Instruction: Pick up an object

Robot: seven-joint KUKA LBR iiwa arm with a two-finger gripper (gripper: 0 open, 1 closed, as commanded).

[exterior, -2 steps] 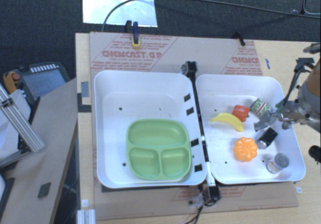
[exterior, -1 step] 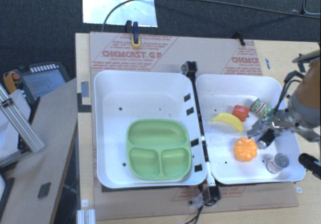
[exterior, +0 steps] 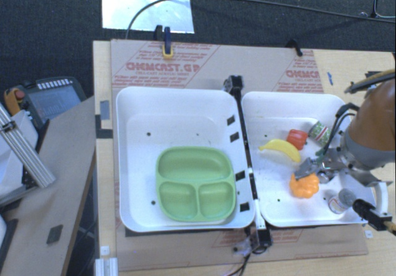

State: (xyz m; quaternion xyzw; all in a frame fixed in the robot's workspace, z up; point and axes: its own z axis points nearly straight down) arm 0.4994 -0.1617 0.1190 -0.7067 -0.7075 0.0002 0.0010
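Note:
The right bin (exterior: 272, 111) holds a yellow banana (exterior: 281, 149), a red piece (exterior: 297, 138) beside it, a green-and-white can (exterior: 318, 131) lying on its side, an orange fruit-like object (exterior: 304, 187) and a small silver-topped jar (exterior: 338, 202). My gripper (exterior: 307, 171) reaches in from the right and hangs low over the top edge of the orange object, just right of the banana's end. Nothing visibly sits in its grasp. The arm's body hides the bin's right wall.
In the left bin (exterior: 133, 163) lies a green divided plate (exterior: 197, 183) toward the front. A black divider (exterior: 242, 145) runs between the bins. Cardboard lies under both bins, and a clamp (exterior: 167, 43) sits at its back edge.

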